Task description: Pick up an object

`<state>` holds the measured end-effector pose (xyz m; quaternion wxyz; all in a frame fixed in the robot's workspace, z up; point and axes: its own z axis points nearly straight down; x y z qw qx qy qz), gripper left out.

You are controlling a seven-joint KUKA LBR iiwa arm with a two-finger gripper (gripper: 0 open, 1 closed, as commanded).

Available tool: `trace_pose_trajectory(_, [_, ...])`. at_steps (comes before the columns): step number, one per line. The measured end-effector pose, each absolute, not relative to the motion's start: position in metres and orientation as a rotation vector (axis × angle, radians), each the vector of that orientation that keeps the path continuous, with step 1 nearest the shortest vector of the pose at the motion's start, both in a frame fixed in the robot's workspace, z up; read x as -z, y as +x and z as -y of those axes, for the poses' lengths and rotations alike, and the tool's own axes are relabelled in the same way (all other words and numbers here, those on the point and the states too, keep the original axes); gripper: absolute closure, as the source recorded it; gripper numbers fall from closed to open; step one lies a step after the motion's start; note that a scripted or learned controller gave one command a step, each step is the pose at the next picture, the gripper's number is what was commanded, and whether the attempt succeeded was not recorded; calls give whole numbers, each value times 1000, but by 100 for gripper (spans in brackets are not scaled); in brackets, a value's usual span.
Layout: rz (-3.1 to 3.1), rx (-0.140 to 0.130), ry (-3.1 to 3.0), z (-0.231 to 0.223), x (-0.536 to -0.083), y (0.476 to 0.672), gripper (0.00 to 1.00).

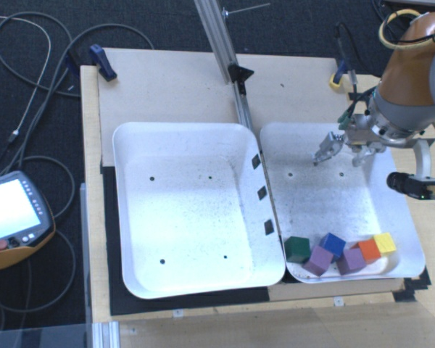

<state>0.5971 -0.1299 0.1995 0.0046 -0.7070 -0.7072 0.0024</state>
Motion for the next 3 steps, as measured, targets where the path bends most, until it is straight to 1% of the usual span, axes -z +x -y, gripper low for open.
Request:
trace_pose_trajectory(1, [2208, -10, -2221, 179, -116, 554, 0])
trace_pose_trajectory(2, [2232, 10, -2221, 115, -257, 531, 0])
trace_pose_trajectory(3, [2227, 5, -2222, 112, -283, 541, 0])
